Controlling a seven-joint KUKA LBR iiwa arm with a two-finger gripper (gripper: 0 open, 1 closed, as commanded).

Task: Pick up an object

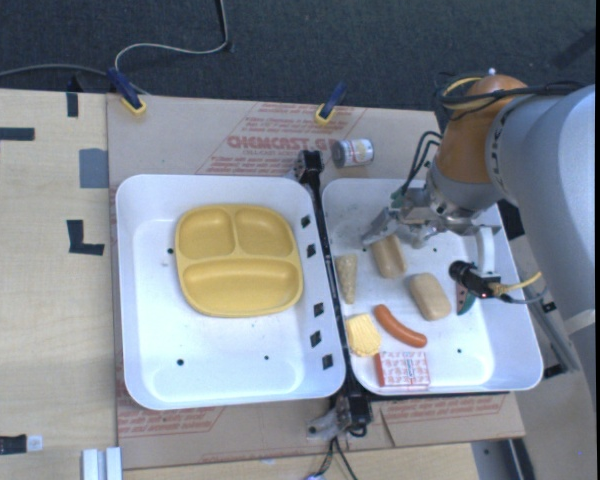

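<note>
Camera view: a grey KUKA arm [540, 158] with an orange band reaches in from the right over the right bin [510, 368], its gripper [412, 226] low above the bin's upper half. Whether the pincer is open or closed cannot be told from this angle, nor whether it has hold of anything. Just below the gripper lies a tan bread roll [387, 256], with a second roll [429, 296] near it to the right. A pale, narrow piece [347, 277] lies by the bin's left wall, a corn cob [362, 334] lower down, a sausage [400, 326] beside it, and a red-and-white packet [402, 369] near the front edge. In the left bin [140, 358] sits a yellow divided plate [239, 259].
</note>
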